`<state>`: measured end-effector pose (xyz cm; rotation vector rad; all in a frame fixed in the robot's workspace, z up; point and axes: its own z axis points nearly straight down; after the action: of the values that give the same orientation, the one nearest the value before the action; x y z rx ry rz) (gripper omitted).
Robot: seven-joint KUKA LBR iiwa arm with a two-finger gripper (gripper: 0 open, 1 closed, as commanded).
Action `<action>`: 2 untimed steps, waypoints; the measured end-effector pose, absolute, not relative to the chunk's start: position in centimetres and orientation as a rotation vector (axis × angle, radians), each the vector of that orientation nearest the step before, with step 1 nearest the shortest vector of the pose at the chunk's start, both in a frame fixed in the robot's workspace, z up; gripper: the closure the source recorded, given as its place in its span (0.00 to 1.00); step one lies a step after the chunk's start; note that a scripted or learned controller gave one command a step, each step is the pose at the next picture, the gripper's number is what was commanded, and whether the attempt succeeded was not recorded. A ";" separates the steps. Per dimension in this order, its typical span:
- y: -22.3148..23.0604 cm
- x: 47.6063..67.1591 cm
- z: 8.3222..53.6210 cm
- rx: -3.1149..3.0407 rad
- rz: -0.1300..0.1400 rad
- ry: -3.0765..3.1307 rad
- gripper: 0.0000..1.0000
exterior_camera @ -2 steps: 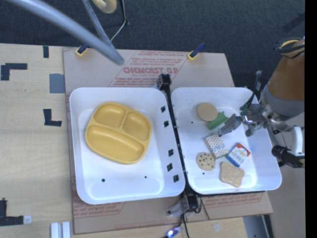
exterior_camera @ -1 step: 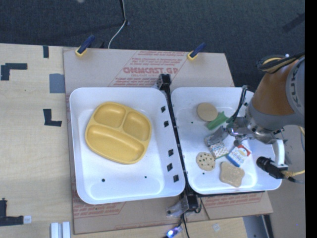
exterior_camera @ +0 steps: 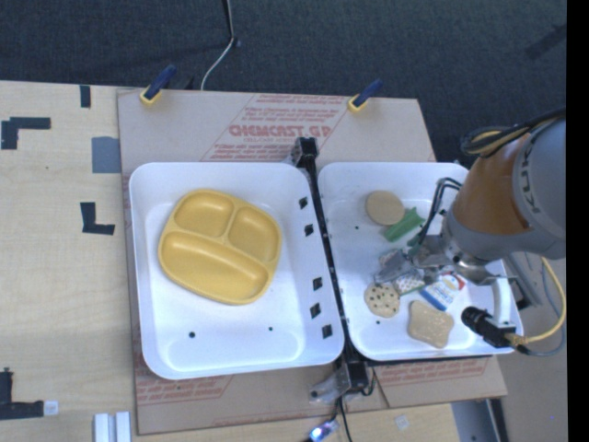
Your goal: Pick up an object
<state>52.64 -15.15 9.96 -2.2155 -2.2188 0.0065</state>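
Clutter in the right bin (exterior_camera: 368, 339) surrounds the gripper (exterior_camera: 405, 270): a green piece (exterior_camera: 402, 225) and tan disc (exterior_camera: 384, 207) lie above it, a speckled cookie (exterior_camera: 381, 298) just below, and I cannot tell whether it holds anything.

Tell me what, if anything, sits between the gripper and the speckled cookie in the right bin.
Nothing visible blocks it. The gripper is low in the right bin, over a grey crumpled item, and the speckled cookie lies just beside it toward the bin's near edge, uncovered. A tan biscuit sits off to the side.
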 end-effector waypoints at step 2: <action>-15.3 52.7 14.9 -2.219 0.001 -2.222 1.00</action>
<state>52.70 -15.27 14.91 -2.2191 -2.2223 0.0007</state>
